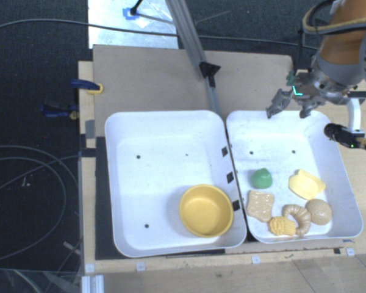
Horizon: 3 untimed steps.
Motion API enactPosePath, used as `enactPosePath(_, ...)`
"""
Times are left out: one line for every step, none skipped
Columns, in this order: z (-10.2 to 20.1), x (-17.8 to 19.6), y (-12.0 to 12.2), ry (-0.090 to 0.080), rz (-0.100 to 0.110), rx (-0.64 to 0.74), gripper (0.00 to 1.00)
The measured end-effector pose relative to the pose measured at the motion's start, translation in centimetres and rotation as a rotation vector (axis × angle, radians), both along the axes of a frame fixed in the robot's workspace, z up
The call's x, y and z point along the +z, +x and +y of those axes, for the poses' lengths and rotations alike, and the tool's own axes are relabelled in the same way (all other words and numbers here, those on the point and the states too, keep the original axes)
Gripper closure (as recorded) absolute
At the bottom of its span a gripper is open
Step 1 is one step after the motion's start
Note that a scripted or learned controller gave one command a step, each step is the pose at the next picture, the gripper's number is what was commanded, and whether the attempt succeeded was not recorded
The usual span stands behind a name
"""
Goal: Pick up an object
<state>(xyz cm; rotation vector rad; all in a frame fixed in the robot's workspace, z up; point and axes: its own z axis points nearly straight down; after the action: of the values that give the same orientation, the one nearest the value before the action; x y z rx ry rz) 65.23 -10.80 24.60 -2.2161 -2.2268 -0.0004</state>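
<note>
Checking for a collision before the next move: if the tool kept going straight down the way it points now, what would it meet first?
Probably the bare floor of the right bin near its far rim. The tool hangs open above that spot; depth is unclear.

The claw (291,107) hangs from the orange-banded wrist, fingers spread apart, gripping nothing.

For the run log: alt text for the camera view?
Open gripper hovers over the right bin's far edge, holding nothing. Green piece and other toy foods sit at its near end; a yellow bowl sits in the left bin.
</note>
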Motion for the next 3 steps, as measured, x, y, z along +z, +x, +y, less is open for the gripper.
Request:
enactPosePath(0.0, 0.0, 0.0, 0.0, 0.0, 0.0, 0.0)
enactPosePath(0.3, -5.9, 0.7, 0.0, 0.003, 0.002, 0.0)
enactPosePath(0.6, -10.3, 1.3, -0.001, 0.001, 0.004, 0.0)
